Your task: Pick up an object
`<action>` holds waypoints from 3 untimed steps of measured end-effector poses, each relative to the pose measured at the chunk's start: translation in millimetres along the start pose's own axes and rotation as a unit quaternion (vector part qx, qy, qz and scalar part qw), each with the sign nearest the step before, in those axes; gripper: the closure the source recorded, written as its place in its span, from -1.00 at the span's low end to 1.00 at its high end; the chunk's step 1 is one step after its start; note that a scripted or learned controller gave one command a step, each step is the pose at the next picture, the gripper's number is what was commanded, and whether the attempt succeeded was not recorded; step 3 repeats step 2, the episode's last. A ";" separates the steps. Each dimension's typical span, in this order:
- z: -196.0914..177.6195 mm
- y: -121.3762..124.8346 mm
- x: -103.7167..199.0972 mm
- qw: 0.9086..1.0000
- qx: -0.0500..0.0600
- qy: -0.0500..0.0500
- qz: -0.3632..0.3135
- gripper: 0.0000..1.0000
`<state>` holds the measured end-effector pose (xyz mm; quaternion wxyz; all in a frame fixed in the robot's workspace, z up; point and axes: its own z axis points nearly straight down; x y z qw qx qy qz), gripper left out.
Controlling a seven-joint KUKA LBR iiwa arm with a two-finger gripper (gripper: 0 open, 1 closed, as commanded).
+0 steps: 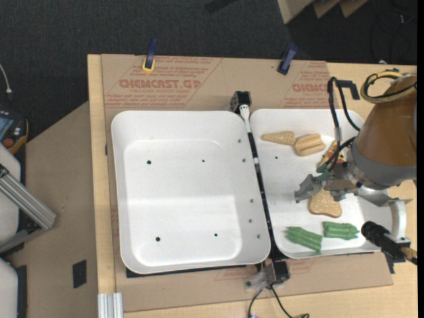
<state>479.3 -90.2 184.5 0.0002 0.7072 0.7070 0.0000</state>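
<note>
While its grip is unclear, the hand (322, 189) hovers perhaps touching the tan piece (325, 206)

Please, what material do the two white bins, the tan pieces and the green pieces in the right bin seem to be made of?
Left bin and right bin: probably moulded plastic, smooth and slightly glossy, with rounded corners and soft highlights.
Tan pieces: likely plastic or foam toy food, matte, shaped like bread.
Green pieces: probably plastic or rubber, with a ridged surface and uniform colour.
</note>
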 end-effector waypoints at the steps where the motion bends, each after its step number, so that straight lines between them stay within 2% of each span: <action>1: 0.0 0.0 0.0 1.000 0.000 0.000 0.000 -1.00; 3: 0.0 0.0 0.0 1.000 0.000 0.000 0.000 -1.00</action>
